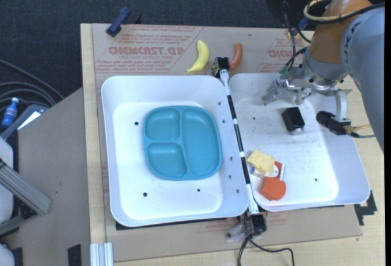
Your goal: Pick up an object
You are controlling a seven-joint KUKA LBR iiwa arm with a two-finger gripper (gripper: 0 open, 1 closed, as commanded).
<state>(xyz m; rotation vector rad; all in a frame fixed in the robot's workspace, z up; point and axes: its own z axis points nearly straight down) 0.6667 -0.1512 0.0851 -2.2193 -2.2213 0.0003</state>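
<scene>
- Arm (351,32) reaches in from the right; orange band above the wrist sits over the back of the right bin (342,194).
- Gripper (293,119) hangs low over the right bin's middle. A dark block shows at its tip; cannot tell whether the fingers are spread or closed.
- Yellow wedge (261,161) lies near the right bin's front left, touching an orange-red piece (274,188) just in front of it.
- Left bin (116,136) holds a blue divided tray (182,142).
- Banana (199,57) and an orange sausage shape (236,55) lie on the board behind the bins.
</scene>
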